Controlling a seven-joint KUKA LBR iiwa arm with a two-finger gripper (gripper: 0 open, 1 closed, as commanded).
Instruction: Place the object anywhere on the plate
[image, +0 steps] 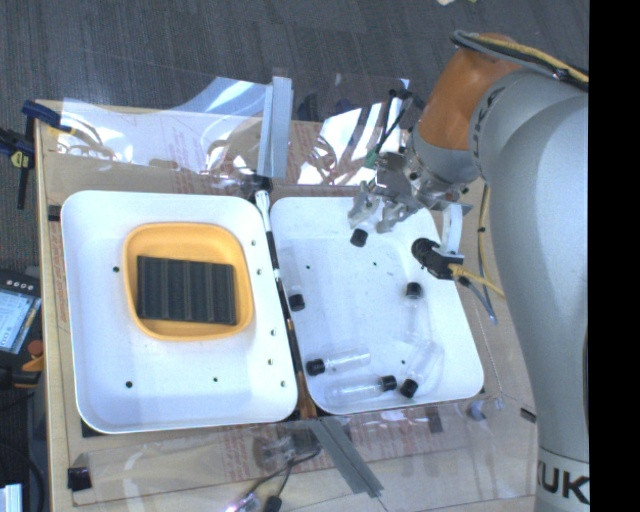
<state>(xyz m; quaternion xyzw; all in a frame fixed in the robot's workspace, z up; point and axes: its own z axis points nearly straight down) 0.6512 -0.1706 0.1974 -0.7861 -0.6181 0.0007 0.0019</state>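
Here we are above the table (60, 455), two white bins side by side. The left bin (90, 380) carries the plate (185, 245), a yellow one with rounded corners, and on the plate lies a dark ribbed rectangular block (187, 290), sitting squarely in the plate's middle and a touch toward its near edge.

Over to the right bin (385, 275), and that is where the vials are. Clear tubes with black caps, scattered along the near side: one vial (340, 362) lies near the front left, another (360, 385) just below it close to the front wall, and a third (420, 370) leans in the front right corner. Loose black caps dot the floor, one (296, 301) by the left wall and one (413, 290) toward the right.

The arm (520, 180) comes in from the right, orange band bright above the wrist. The jaws (385, 210) hang over the far edge of the right bin, pointing down and left. The fingers look slightly spread with nothing visible between them, though the glare and clutter behind make this hard to judge. A black-tipped part (358, 237) sits just below them over the bin floor. Crinkled clear plastic (230, 120) lies behind both bins.
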